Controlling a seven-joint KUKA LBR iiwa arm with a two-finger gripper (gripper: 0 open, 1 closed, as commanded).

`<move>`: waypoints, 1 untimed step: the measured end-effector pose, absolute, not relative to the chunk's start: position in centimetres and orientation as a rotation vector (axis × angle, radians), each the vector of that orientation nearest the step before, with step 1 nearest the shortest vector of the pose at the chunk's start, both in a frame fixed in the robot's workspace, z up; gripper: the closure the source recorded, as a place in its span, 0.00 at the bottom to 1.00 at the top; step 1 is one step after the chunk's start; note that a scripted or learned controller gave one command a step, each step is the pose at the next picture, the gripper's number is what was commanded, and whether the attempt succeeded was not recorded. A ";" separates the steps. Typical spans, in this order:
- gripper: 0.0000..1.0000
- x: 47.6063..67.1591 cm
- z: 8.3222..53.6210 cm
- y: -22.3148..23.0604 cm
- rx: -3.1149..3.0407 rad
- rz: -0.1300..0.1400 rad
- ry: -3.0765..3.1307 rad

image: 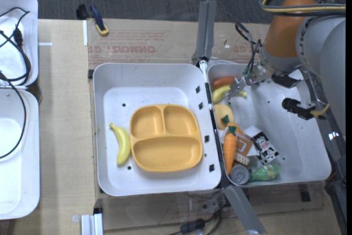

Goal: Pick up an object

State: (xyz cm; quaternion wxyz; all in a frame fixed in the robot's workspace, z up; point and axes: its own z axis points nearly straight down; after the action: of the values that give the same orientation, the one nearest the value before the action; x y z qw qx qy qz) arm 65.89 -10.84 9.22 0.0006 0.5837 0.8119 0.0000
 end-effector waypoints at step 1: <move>0.00 63.7 9.3 -14.0 1.819 -0.001 2.559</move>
State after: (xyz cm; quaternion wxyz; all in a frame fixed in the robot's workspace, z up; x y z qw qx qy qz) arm 63.67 -14.00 9.25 0.0010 0.5794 0.8150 -0.0003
